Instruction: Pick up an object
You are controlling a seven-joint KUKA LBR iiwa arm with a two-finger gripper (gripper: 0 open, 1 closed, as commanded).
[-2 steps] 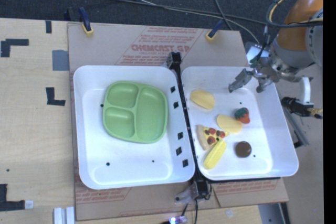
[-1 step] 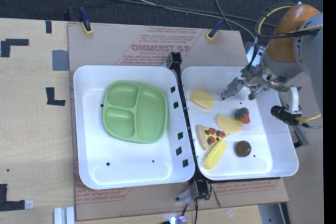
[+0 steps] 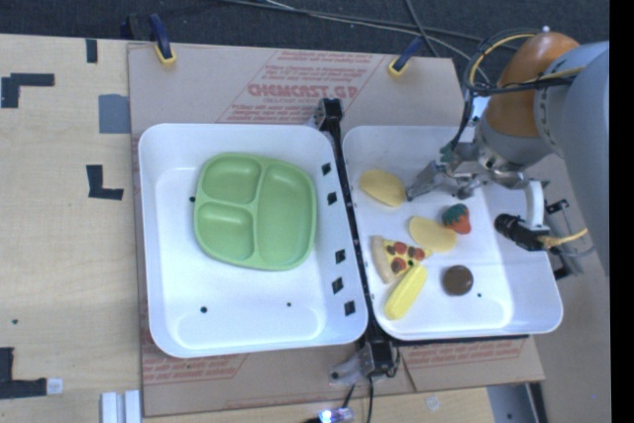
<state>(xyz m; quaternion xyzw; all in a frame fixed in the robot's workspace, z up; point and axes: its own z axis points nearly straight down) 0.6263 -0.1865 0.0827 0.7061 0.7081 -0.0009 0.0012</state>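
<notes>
Reaching in from the right edge of the frame, the grey arm (image 3: 584, 124) with its orange band (image 3: 530, 84) is seen above the upper right part of the right bin (image 3: 525, 317). The gripper (image 3: 446, 175) is held low over that bin's upper middle, with its dark fingers (image 3: 426, 181) pointing toward the left. Whether the fingers are apart or together cannot be told, as they are small and blurred against the white floor. Nothing is seen between them.

Several toy foods are spread over the right bin. A yellow lemon-like piece (image 3: 381, 187) lies just left of the gripper, near the divider between the bins. A red strawberry (image 3: 456, 217) with a green top lies just below the gripper, and a second yellow piece (image 3: 432, 234) lies beside it, lower left. A pizza slice (image 3: 393, 256) is placed below that, touching or nearly touching a yellow banana-like piece (image 3: 405, 291) lying at a slant. A brown round piece (image 3: 457, 280) sits to the right of the banana-like piece, apart from it.

In the left bin (image 3: 163, 312), a green divided plate (image 3: 256, 211) with three compartments is laid flat in the upper middle. Both bins rest on a cardboard sheet (image 3: 287, 84) fixed by clamps (image 3: 161, 42) at the top of the frame.
</notes>
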